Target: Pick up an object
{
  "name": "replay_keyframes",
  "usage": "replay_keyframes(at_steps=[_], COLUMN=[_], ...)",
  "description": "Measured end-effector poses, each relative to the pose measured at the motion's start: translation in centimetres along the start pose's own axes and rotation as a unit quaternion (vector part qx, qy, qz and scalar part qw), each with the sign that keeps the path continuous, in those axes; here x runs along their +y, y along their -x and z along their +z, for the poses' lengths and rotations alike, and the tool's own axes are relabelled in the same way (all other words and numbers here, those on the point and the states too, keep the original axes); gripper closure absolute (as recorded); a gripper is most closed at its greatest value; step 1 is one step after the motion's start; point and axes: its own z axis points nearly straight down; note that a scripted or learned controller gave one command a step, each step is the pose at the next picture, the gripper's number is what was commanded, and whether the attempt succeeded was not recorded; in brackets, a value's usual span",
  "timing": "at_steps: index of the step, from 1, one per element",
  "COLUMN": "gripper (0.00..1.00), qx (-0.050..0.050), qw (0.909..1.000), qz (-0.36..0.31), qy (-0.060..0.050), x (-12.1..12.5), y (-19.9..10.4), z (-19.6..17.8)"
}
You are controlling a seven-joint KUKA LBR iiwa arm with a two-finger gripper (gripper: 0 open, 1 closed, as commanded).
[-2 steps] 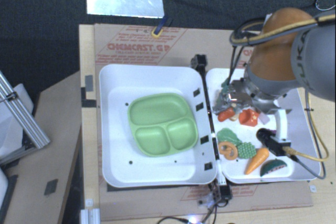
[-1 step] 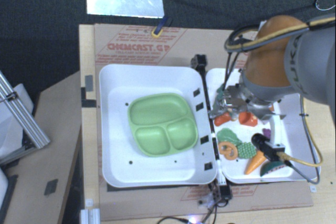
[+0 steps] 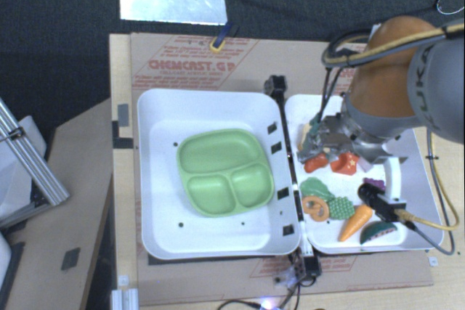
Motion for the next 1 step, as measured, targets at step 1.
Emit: replay_keyframes(at_steps=[1], gripper=[1.00], qx=[0.000], qw=[1.0000], qz=[-0.002], qy=[0.000], x=[0.93], y=[-0.66], z=[0.11])
